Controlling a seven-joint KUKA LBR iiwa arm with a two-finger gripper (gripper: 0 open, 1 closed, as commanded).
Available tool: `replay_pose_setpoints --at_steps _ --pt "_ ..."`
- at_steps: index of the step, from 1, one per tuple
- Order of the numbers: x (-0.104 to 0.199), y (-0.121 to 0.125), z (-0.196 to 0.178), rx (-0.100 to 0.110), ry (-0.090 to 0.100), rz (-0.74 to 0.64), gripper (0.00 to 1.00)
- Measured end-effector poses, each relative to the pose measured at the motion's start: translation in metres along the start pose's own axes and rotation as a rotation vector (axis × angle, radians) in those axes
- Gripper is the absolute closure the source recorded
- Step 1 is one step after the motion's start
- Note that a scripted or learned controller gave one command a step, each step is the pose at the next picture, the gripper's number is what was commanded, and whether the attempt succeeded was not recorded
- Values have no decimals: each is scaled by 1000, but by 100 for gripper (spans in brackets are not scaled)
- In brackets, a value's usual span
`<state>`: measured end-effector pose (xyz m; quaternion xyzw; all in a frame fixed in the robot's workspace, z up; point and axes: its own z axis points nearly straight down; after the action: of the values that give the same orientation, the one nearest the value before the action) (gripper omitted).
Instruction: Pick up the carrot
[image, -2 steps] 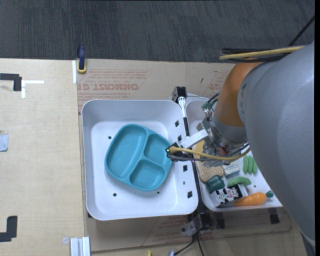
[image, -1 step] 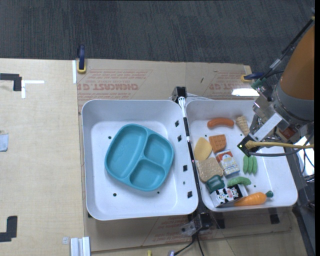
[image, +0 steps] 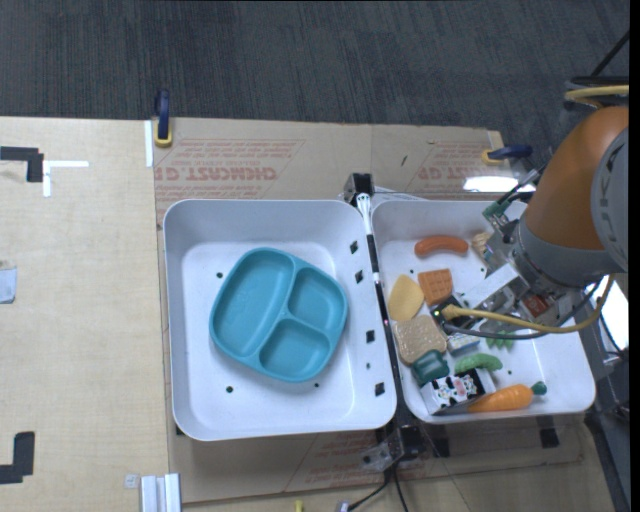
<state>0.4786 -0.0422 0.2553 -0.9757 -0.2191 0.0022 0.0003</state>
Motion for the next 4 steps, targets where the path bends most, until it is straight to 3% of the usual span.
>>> replay_pose_setpoints --at_steps 1,2,3,4 --pt "0 0 0 0 0 0 0" --pt "58 -75 65 2 -2 -3 0" --pt "58 -73 57 3 -5 -9 100" --pt "47 -66 -54 -3 3 106 100"
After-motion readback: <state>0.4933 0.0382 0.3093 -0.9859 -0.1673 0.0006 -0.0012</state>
